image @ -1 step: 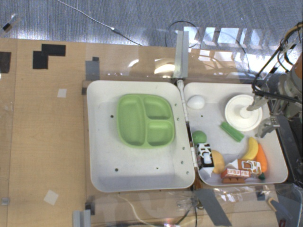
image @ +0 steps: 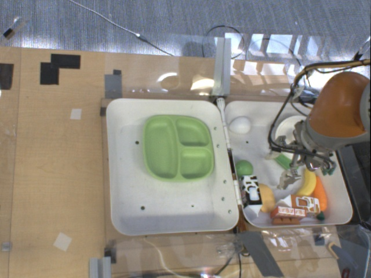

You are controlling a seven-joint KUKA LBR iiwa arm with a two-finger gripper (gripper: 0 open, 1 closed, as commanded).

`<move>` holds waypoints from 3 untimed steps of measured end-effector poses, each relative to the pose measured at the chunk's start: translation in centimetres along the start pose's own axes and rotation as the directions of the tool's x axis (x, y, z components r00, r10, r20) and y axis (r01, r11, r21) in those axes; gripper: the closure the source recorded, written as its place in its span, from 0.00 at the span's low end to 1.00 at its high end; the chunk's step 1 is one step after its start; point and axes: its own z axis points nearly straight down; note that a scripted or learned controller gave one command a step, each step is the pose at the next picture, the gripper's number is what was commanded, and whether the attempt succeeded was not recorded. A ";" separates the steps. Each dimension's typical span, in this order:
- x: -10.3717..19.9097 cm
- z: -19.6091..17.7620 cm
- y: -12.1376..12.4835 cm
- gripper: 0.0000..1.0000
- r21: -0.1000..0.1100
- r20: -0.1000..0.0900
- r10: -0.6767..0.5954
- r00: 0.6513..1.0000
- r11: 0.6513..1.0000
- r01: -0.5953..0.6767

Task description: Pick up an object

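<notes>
One end effector (image: 301, 168), finger state indiscernible, hung over the banana (image: 309, 182) near the bench's right edge; light, smooth, best gripped mid-length.

Robotics lab/test cell, not a home: wooden counter (image: 52, 172) w/ black tape marks (image: 58, 67), two white bins (image: 124, 213) fixed side by side w/ metal brackets (image: 222, 65), loose cables (image: 104, 17) over grey carpet, clear shielding round the bins, industrial arm (image: 342, 106) w/ orange band.
</notes>
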 end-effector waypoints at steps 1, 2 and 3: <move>-4.4 0.8 5.9 0.00 0.005 0.018 -0.046 0.999 0.999 0.046; 2.3 0.7 6.5 0.00 0.007 0.021 0.024 0.999 1.000 -0.024; -4.0 0.9 -0.1 0.00 0.008 0.016 -0.076 0.997 0.997 0.076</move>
